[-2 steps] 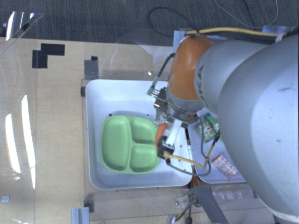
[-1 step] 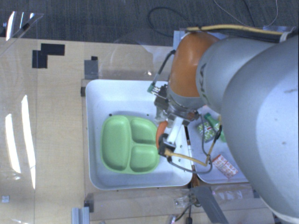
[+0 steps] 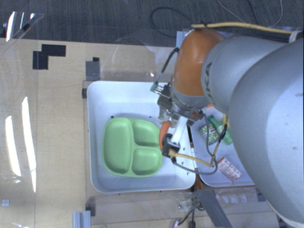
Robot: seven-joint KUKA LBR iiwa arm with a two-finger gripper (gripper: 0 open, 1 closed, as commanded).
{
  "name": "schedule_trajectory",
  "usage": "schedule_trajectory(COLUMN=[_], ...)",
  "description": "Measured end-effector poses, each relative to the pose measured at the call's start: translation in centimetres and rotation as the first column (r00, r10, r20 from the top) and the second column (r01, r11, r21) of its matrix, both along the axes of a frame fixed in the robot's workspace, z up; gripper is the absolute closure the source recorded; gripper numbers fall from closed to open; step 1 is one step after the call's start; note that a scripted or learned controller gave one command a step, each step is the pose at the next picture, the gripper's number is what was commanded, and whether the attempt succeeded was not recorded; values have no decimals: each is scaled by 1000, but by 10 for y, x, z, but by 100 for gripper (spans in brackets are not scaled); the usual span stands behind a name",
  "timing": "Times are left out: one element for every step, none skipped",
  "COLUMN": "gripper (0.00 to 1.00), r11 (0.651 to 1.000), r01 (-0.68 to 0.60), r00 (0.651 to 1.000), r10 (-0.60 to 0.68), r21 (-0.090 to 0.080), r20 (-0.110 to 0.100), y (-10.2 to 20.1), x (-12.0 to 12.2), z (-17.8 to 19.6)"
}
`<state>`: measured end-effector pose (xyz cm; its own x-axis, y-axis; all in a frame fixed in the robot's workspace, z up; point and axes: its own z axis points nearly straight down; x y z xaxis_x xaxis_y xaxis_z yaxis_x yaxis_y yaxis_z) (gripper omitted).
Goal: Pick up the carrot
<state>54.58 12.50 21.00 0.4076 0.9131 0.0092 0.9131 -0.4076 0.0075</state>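
Observation:
The carrot (image 3: 163,128) is an orange piece in the left bin (image 3: 118,96), just off the right rim of a green divided plate (image 3: 132,146). Only part of the carrot shows, because the wrist covers the rest. My gripper (image 3: 168,126) hangs straight over it, low in the bin and right against the carrot's right side. The grey arm with its orange band (image 3: 192,65) reaches in from the right and hides the bin's right edge.
The green plate fills the left bin's lower middle. The right bin (image 3: 223,182) holds a green patterned packet (image 3: 208,131), a green bottle-like item (image 3: 223,129) and a red and white packet (image 3: 229,168). The divider between the bins lies under the arm.

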Motion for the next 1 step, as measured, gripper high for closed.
schedule_trajectory(gripper=[100], r11=[1000], r01=[-8], r00=[1000], r10=[8], r21=[1], r20=[3], y=[1], x=[1], z=[10])
